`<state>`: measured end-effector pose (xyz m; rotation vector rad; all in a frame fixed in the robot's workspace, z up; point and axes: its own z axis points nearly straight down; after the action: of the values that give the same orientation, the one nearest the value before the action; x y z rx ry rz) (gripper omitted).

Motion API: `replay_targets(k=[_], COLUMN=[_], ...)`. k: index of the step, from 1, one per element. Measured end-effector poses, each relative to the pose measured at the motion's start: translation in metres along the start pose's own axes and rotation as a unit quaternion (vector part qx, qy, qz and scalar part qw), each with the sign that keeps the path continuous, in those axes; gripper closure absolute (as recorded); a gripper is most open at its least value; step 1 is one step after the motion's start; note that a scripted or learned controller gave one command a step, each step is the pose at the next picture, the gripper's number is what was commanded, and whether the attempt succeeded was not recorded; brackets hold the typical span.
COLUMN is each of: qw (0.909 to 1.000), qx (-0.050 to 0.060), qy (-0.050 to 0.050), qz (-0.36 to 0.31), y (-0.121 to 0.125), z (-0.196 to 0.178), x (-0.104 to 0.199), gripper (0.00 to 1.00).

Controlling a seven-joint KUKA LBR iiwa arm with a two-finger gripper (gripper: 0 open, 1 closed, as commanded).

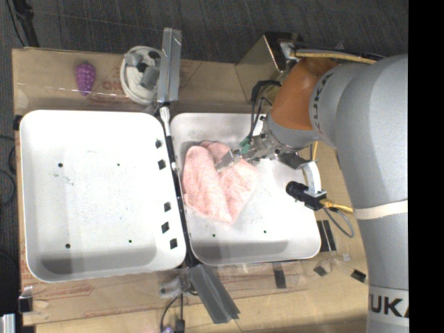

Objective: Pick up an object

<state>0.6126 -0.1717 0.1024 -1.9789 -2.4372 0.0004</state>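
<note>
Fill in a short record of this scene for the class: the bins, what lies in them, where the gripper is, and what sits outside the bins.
right bin: holds a pink fluffy cloth, lying towards its left side
left bin: white, beside the right bin
gripper: over the right bin, at the top edge of the pink cloth; grip state cannot be told
arm: grey with an orange band, reaching in from the right
outside the bins: a purple object and a white coil on the bench above the left bin

One fixed camera overlooks both bins (90,186) (slanted downward).
</note>
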Motion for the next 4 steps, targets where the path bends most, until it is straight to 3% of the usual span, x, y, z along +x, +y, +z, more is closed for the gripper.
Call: replay_targets(k=[1, 2, 3, 4], qw=[0.9984, 0.998, 0.9958, 0.9961], qx=[0.0, 0.0, 0.0, 0.0], qy=[0.0, -0.001, -0.002, -0.001], qz=[-0.056, -0.063, -0.092, -0.089], y=[0.002, -0.022, -0.028, 0.026], z=[0.009, 0.01, 0.01, 0.01], x=[0.025, 0.043, 0.073, 0.049], gripper=[0.0, 0.0, 0.0, 0.0])
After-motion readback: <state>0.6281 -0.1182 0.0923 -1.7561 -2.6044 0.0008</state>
